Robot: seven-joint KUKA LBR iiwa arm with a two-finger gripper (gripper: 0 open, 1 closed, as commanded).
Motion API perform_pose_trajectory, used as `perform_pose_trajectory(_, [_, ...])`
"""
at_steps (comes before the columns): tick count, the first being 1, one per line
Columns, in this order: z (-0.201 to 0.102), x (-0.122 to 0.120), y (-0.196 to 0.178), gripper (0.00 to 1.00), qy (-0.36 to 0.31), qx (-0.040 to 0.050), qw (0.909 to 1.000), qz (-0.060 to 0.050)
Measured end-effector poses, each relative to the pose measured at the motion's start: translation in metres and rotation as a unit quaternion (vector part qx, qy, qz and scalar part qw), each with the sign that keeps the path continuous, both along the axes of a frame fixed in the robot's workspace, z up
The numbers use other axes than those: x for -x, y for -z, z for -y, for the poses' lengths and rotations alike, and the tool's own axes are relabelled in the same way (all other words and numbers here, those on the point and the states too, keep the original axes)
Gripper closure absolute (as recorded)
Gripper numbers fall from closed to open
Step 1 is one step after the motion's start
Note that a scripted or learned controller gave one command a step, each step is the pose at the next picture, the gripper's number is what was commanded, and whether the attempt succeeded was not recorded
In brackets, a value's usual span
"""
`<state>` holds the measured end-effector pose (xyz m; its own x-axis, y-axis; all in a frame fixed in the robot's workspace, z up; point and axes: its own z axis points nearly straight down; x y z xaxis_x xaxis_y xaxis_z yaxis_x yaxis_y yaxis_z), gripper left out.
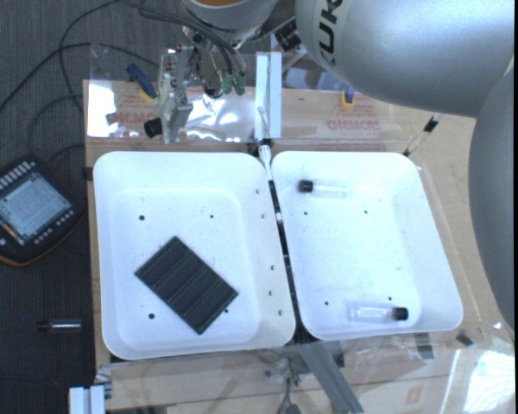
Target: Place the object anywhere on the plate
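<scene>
A dark ribbed rectangular plate (186, 285) lies at a slant in the left bin (121, 171), toward its front. Two clear tubes with black caps lie in the right bin (432, 231): one tube (321, 187) near the back left, the other tube (377, 313) near the front right. My gripper (219, 102) hangs high over the back edge of the bench, behind the seam between the bins. Its two fingers stand wide apart and open, with nothing between them. It is far from both tubes and from the plate.
The grey arm (414, 33) crosses the top right of the view above the right bin's back corner. A teach pendant (26, 210) lies on the floor to the left. Crinkled clear plastic (207, 123) lies behind the left bin.
</scene>
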<state>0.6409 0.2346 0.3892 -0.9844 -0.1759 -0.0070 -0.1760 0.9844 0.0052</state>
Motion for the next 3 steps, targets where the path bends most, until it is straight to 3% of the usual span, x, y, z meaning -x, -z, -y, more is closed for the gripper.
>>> perform_pose_trajectory(3, [-0.004,-0.002,-0.028,1.0,0.0,-0.0066,1.0,0.004])
